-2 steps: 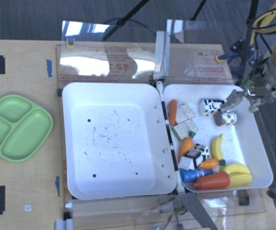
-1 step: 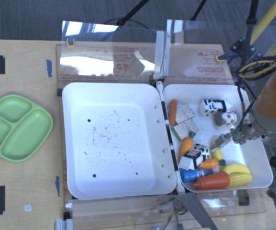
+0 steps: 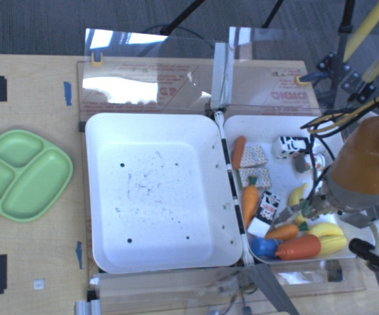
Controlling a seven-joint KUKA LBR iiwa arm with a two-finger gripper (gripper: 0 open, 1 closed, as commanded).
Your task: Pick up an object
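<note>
Two white bins [image 3: 110, 143], three carrots [image 3: 249, 205] in the right one; the gripper's [image 3: 305, 209] grip state can't be told.

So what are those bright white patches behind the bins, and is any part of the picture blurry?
Camera view: the patches are glare on the clear panels standing behind the bins. The left bin is brightly lit, almost washed out. The arm at right looks soft and slightly blurred, while the green tray stays sharp.
</note>
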